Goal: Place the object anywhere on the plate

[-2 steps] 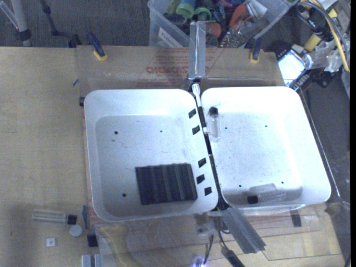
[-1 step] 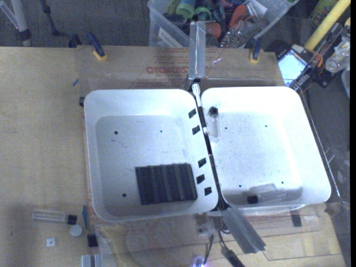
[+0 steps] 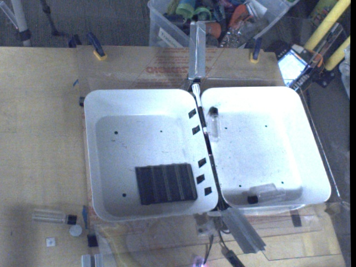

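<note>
Left bin (image 3: 92,149): shallow, white, and carrying the plate.
Plate (image 3: 166,183): a dark, ribbed rectangle lying flat on the floor of the left bin, towards the front wall and right of centre. Nothing rests on it.
Right bin (image 3: 311,149): shallow and white, set hard against the left bin along a shared middle rim.
Clear tube (image 3: 212,121): a see-through piece with a dark cap at its far end. It lies lengthwise along the left wall of the right bin, just beside the middle rim and well apart from the plate.
Second clear piece (image 3: 266,193): see-through with a black end on its left. It lies crosswise near the front wall of the right bin, also off the plate. Its exact shape is too blurred to tell.
Claw: I cannot tell its state, nor how the clear pieces lie relative to it.
Black marks (image 3: 201,163): a row of small dark tabs down the middle rim.
Metal bar (image 3: 196,49): stands at the far end of the rim.
Tote (image 3: 167,15): a clear tub of coloured items beyond the bench.
Bench (image 3: 39,121): pale wood, with a few small clear and dark bits (image 3: 61,218) at the front left.
</note>
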`<state>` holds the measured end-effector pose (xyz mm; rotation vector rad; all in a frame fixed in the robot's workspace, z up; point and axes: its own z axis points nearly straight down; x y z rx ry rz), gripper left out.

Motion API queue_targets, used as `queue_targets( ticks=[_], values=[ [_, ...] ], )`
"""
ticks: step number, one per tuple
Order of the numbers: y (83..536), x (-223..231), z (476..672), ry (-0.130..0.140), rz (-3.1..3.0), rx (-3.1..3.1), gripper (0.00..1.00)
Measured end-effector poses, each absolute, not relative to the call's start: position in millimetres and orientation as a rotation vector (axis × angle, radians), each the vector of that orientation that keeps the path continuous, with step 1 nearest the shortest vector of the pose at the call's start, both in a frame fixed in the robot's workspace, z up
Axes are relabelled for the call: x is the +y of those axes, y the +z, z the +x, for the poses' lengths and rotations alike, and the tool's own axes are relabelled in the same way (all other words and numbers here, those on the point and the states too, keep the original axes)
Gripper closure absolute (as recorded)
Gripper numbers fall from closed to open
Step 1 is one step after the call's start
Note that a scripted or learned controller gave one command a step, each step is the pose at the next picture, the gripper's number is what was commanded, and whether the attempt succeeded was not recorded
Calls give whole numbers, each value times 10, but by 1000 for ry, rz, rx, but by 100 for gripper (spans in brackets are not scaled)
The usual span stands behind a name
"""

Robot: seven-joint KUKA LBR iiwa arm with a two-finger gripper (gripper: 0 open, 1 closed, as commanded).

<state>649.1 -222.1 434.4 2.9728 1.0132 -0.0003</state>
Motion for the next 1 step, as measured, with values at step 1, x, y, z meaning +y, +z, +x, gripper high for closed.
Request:
queue_targets(
  ticks=[1],
  values=[
    [4342, -2211, 6499, 0, 3126, 318, 100]
  ],
)
